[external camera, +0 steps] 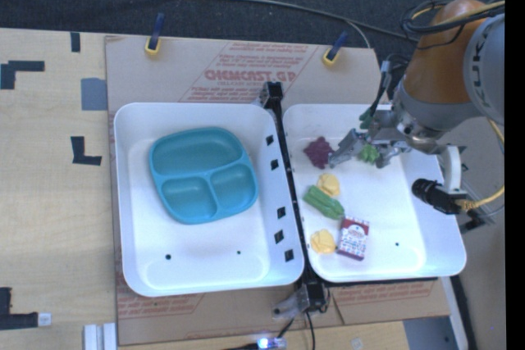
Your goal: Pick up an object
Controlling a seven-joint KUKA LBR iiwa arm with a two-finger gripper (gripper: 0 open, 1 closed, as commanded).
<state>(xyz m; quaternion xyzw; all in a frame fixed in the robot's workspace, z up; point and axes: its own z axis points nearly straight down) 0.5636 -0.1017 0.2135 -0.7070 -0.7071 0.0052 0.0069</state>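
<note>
- Two white bins on the bench: left bin [131, 258] holds a blue divided plate [203, 174], right bin [426, 254] has the small stuff.
- Gripper [367, 145] sits low over the right bin's far part, fingers spread apart, w/ a green item [369, 152] betw. them; can't tell if it's actually gripped.
- Purple toy [317, 151] just left of the gripper, apart from it.
- Nearer: yellow piece [329, 184], green veg [323, 202] touching it, another yellow piece [322, 241], red-white carton [353, 238] beside that.
- Arm [447, 70] comes in from the right, orange band up top.
</note>
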